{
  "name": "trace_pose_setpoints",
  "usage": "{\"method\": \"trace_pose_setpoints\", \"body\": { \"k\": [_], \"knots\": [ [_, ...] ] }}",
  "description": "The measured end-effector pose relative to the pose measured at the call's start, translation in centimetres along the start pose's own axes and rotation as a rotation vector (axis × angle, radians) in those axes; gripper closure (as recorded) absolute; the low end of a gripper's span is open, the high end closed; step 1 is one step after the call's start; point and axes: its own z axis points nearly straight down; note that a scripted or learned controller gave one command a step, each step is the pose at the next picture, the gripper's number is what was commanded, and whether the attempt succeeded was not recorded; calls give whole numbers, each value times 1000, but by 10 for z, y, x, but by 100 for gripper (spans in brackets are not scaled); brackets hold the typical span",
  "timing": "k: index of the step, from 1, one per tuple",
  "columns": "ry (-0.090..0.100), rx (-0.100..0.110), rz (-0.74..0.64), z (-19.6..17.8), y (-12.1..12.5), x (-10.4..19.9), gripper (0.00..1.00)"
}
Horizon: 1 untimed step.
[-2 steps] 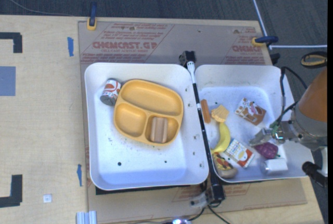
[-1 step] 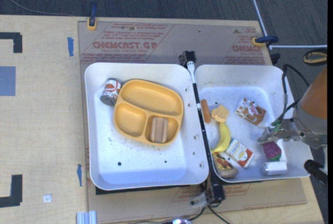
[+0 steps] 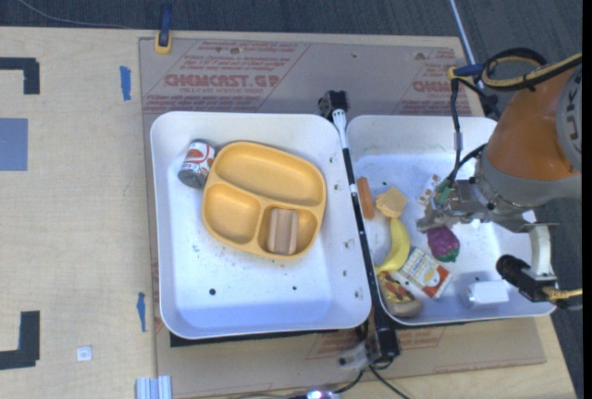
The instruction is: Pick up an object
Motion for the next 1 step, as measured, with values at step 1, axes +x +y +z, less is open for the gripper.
{"method": "trace_pose_setpoints", "body": {
  "k": [1],
  "knots": [
    [2,4,1,-40,-34,60,100]
  ]
}}
